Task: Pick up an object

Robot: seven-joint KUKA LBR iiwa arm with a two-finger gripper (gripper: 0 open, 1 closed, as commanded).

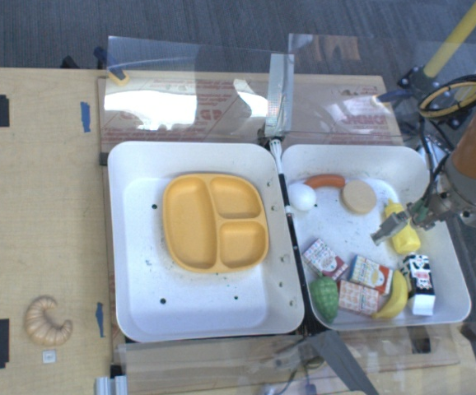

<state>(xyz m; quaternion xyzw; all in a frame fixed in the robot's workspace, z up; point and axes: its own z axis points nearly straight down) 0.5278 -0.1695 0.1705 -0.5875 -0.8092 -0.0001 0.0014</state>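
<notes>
Camera view, looking down on both bins. Left bin point(131, 245) carries a yellow divided plate point(215, 221) and nothing else worth a grasp. Right bin point(448, 303) crowded: white egg point(302, 197) and orange carrot point(329, 181) near the far wall, tan round cookie point(359, 197) beside them, two small printed cartons point(323, 258) point(370, 271) mid-bin, a third small carton point(358, 299) in front of them, green vegetable point(325, 297) at the near edge, banana point(393, 296) touching a black-and-white milk carton point(419, 281) at the right.

Tool point(396, 225) low over the right side of that bin, just beside a yellow lemon-like fruit point(404, 237), with a dark finger point(384, 233) slanting toward the left. Cannot tell from this slant whether open, closed, or gripping anything; yellow shows both above and below the finger, so contact looks likely, a hold unproven.

Likely step: closing on the yellow fruit. To do it well:
- Centre over the fruit's widest part, not its tapered end, since a rounded skin probably squirts sideways under an off-centre pinch.
- Descend straight, clear of the milk carton and banana close by, to avoid dragging them.
- Close gently, then lift slowly and vertically; watch for the fruit rolling toward the bin wall.
- Confirm fruit between the fingers before travelling.

Off to the left, on the table point(32, 220), a croissant point(47, 320) lies well apart from both bins.
</notes>
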